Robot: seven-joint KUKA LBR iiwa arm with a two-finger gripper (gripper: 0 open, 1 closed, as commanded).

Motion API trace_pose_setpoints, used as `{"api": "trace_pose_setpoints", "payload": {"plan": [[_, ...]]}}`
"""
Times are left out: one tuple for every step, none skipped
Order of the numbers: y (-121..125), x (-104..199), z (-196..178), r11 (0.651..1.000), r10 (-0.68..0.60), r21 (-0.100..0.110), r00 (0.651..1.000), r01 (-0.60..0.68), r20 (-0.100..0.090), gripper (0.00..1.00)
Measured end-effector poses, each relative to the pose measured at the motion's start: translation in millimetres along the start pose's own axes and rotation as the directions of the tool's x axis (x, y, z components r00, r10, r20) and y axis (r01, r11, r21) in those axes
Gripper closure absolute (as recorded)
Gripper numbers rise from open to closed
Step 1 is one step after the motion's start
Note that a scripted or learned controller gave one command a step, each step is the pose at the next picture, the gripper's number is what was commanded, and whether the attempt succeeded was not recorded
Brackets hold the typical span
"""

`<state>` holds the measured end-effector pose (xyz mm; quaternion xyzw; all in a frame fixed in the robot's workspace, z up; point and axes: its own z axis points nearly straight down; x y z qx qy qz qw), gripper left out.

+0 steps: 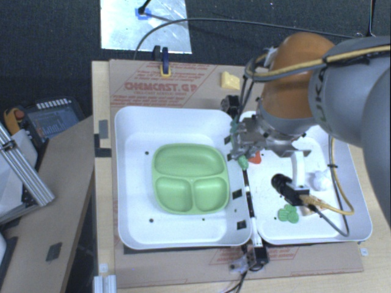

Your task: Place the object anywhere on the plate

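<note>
Plate (189,177): green, three compartments, lying in the left bin (131,182).
Arm (317,84): over the right bin (354,212).
Jaws (243,154): at the divider between bins; state cannot be told.
Objects: small orange piece (254,158) and green piece (243,162) beside the jaws; green toy (288,213), white item (318,179) in the right bin.

Dark carpet floor (49,35) lies beyond the tan surface (101,90). A shiny metal sheet (146,17) rests far left; a grey device (52,121) sits left.
</note>
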<state>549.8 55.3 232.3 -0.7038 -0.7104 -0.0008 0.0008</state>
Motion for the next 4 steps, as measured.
{"api": "trace_pose_setpoints", "payload": {"plan": [[-3.7,50.9,-4.4,1.000,-0.001,-0.001,1.000,0.001,0.000,1.00],[6.0,96.7,-5.2,1.000,0.000,-0.002,1.000,0.000,0.000,1.00],[10.8,155.3,14.6,1.000,0.000,0.000,1.000,0.000,0.000,1.00],[11.4,151.7,13.5,1.000,0.005,-0.001,1.000,-0.005,0.002,0.00]]}}
